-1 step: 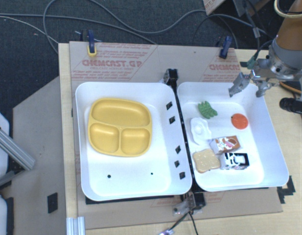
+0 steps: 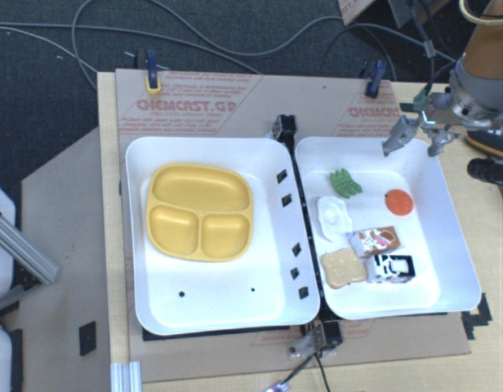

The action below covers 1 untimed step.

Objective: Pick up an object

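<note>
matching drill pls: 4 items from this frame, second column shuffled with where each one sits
Items:
1. yellow divided tray
2. orange disc
3. toast slice
4. gripper

Places:
A. near edge of the right bin, beside a black-and-white packet
B. above the far right corner of the right bin
C. in the left bin
D. right side of the right bin, apart from the other items

Pairs: 1-C, 2-D, 3-A, 4-B
</note>
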Each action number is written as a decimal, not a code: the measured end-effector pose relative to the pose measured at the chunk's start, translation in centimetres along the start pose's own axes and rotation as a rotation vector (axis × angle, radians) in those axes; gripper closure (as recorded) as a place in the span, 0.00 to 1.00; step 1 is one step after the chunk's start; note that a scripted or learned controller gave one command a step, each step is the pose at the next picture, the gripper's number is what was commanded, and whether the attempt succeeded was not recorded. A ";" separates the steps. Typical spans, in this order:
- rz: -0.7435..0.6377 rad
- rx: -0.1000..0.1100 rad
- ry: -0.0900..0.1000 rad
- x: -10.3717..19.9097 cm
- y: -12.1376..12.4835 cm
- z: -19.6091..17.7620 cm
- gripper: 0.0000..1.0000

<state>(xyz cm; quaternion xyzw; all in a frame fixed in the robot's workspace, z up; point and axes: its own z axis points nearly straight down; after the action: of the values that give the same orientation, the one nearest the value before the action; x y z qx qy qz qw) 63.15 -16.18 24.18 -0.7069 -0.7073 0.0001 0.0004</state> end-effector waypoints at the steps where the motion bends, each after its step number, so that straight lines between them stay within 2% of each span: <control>1: 0.001 0.005 0.001 -0.3 -0.7 4.6 0.00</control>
<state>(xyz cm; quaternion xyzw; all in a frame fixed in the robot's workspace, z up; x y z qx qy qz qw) 62.42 -16.51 19.62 -0.7073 -0.7069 0.0015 0.0027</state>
